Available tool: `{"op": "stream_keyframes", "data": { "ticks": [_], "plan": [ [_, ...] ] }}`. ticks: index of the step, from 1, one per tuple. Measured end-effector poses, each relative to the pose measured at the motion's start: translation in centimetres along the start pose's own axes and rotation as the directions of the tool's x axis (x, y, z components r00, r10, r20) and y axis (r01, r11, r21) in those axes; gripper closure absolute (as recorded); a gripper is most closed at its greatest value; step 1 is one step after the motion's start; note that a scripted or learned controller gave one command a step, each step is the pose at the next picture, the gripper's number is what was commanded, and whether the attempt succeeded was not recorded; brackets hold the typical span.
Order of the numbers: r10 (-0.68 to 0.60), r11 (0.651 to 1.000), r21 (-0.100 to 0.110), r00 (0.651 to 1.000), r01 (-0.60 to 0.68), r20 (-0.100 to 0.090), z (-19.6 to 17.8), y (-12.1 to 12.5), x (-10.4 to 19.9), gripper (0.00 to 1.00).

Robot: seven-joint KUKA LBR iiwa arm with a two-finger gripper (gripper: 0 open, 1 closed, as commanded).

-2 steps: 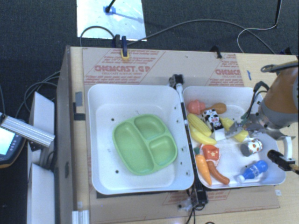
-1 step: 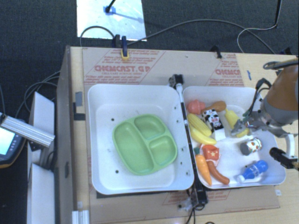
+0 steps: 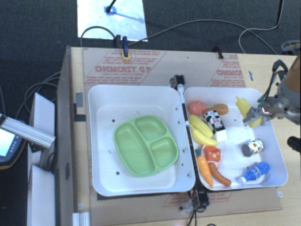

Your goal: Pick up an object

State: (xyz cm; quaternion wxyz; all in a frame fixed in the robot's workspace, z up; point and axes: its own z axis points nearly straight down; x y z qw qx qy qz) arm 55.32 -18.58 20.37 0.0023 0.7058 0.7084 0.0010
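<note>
End effector (image 3: 254, 116) over yellow bottle (image 3: 243, 105), right bin; finger state unclear.

a bench (image 3: 155, 62), seemingly paper-covered, bears two white bins (image 3: 96, 126) side by side.

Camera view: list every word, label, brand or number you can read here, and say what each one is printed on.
"CHEMCAST GP", red print, on the brown sheet behind the left bin.
The same red print repeats on the sheet behind the right bin, slanted; it is too blurred to read for sure.
Smaller red lines under both prints: too small to read.
The black and white toy in the right bin bears marks, not readable text.
</note>
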Motion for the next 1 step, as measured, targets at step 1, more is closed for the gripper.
{"op": "stream_keyframes", "data": {
  "ticks": [1],
  "plan": [
    [0.001,1.000,0.002,1.000,-0.001,-0.001,-2.89,3.54,6.24,1.00]
  ]
}}
